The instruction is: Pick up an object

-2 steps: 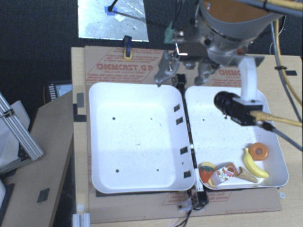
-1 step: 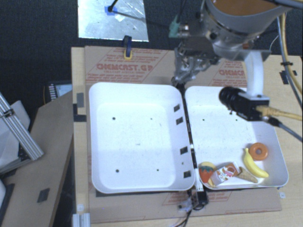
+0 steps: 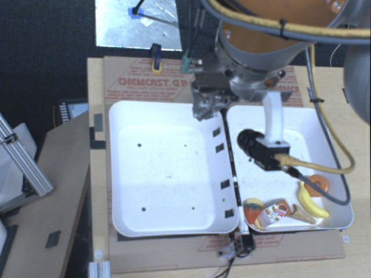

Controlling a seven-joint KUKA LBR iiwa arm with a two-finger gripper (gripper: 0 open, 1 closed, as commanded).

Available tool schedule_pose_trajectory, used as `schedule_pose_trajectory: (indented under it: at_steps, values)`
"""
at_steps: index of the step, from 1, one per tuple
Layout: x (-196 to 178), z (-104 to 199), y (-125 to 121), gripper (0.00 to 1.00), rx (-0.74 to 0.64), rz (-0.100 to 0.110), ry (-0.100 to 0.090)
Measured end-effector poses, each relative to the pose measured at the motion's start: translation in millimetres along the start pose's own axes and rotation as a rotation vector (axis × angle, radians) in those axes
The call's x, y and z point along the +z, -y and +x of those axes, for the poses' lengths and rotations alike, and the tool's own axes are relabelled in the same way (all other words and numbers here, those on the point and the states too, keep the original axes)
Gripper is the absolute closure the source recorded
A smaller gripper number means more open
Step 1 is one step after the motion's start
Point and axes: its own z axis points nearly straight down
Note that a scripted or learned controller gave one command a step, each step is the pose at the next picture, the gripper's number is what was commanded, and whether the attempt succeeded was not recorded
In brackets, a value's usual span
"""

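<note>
a banana [image 3: 311,201] lies in the near right corner of the right bin [image 3: 333,155], well apart from the gripper [image 3: 204,110], which sits at the far end of the divide between the two bins. touching the banana's far end is an orange round thing [image 3: 317,183]; beside it toward the gripper's side lie a cone-shaped piece [image 3: 301,215], a small printed packet [image 3: 275,212] and an orange fruit [image 3: 253,209]. how wide the gripper stands cannot be told. the left bin [image 3: 116,172] lies beside it on the counter [image 3: 95,91].
</note>
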Motion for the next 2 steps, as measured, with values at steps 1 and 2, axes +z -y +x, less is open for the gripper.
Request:
schedule_pose_trajectory:
  at_steps: [1, 2]
  values:
    - [60.8, -68.0, -0.4, 1.0, 0.012, 0.0, 0.001]
    - [131.5, -135.5, -0.1, 1.0, 0.013, 0.001, 0.002]
